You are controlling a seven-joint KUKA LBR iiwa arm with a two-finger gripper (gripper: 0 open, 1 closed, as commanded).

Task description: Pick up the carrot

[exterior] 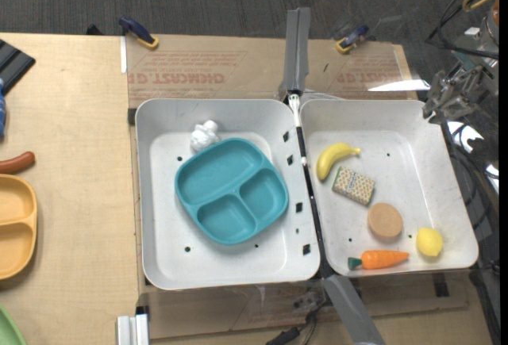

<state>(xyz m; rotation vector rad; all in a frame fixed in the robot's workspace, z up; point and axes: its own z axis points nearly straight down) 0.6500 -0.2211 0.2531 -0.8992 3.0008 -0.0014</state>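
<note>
camera view: two white bins sit side by side at centre frame, on cardboard clamped to the bench. the left bin holds a teal tray with three compartments, lying at a tilt, and a crumpled white lump touching its upper left rim. the right bin holds the loose items, spread apart, which leaves room around each for a grasp. the carrot lies flat at the lower edge of this bin, lower right of frame, close along the near wall, green end to the left; that wall may crowd a finger on that side, in my judgement. a lemon sits just right of it, a tan disc just above, a cracker-like block and a banana further up. the gripper hangs at the upper right of frame, beyond the bin's far corner and well apart from the carrot; whether it is open or closed i cannot tell. nothing is seen between its tips. the pick is not yet begun.
</note>
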